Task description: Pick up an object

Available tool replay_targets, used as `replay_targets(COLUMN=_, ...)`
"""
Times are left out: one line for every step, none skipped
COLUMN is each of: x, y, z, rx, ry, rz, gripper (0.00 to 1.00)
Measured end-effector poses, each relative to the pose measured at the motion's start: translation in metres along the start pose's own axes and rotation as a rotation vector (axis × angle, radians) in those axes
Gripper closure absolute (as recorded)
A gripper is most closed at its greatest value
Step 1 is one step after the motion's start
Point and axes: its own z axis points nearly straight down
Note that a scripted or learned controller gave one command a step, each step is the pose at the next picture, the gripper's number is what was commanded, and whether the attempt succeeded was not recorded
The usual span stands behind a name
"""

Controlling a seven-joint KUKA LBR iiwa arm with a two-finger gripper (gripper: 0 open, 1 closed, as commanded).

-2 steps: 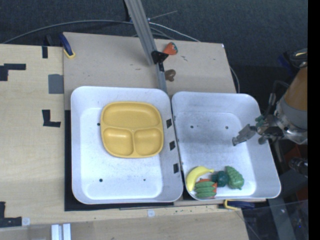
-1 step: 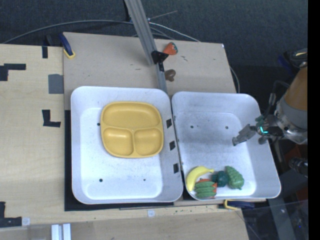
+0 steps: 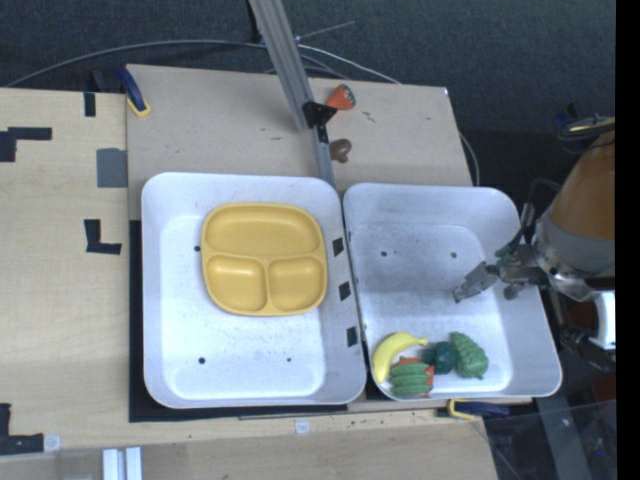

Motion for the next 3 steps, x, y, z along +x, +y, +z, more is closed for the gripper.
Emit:
replay_targets(x=-0.003, y=-0.001, z=0.044, rx=0.001, ry=0.001, rz=0.000, gripper=0.00)
replay_targets(x=-0.003, y=-0.001, z=0.076, rx=-0.005, ry=-0.002, rz=0.000, gripper=0.00)
replay_targets(x=-0.002, y=-0.001, z=0.065, rx=-0.005, ry=-0.001, rz=-0.001, gripper=1.00)
